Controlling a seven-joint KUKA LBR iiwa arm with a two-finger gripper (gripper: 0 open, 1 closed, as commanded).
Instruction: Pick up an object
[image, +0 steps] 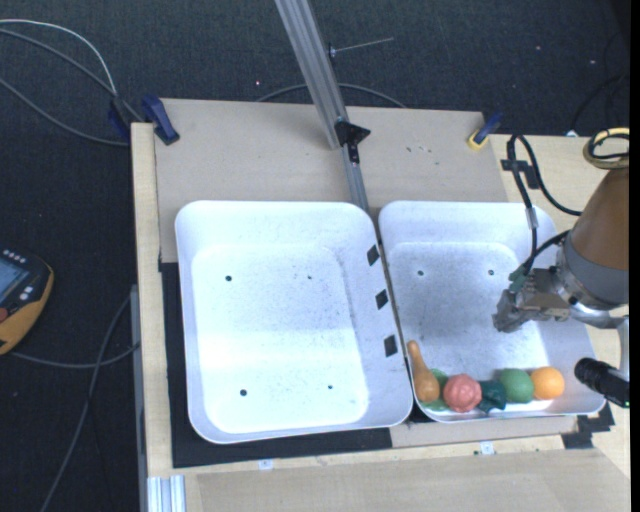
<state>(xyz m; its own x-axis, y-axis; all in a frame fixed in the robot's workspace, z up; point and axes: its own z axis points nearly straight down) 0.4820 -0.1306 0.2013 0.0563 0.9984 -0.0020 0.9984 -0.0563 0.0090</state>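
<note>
**Gripper over right bin, targets all along the near wall**

We see the two-finger gripper (510, 312) hanging over the right side of the right shallow white bin (450, 225), above bare floor. We cannot tell its state from this angle; nothing is visibly held.

The objects sit in a row against the near wall of that bin. From left to right:
- orange carrot-shaped toy (424, 375), long axis running far-left to near-right
- round pinkish-red toy (461, 392)
- small dark teal piece (492, 396), partly hidden, shape unclear
- round green toy (516, 385)
- round orange ball (547, 381)

Key relation: the row lies on the near side of the gripper. The green toy is almost straight toward us from it, the orange ball slightly right, the carrot well to the left. Nearest candidates are green and orange, in our judgement. Both touch neighbours and crowd the wall, so finger clearance looks tight.

The left shallow white bin (200, 230) is not involved.
</note>
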